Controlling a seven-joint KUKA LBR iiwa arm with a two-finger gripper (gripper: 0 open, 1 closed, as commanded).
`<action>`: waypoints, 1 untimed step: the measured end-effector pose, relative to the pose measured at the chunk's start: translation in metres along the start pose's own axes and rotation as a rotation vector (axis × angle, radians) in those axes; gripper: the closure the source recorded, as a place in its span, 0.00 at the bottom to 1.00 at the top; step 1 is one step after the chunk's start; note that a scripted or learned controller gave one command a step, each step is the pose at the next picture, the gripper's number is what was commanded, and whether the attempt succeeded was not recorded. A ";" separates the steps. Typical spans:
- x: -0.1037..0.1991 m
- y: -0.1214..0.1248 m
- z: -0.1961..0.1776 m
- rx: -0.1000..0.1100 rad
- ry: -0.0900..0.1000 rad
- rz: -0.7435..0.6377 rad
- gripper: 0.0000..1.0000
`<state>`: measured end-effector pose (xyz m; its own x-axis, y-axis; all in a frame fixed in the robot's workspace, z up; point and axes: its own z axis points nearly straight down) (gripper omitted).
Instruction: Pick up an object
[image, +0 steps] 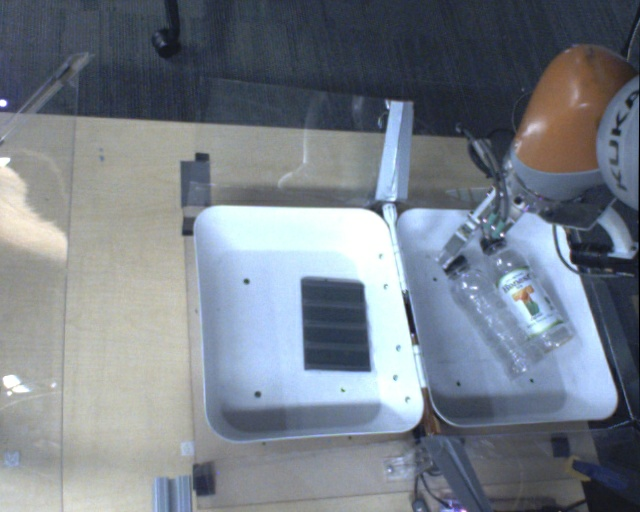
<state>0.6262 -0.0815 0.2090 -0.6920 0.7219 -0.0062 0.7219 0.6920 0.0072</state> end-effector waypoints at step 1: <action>-0.045 -0.013 0.104 0.002 0.002 0.040 0.00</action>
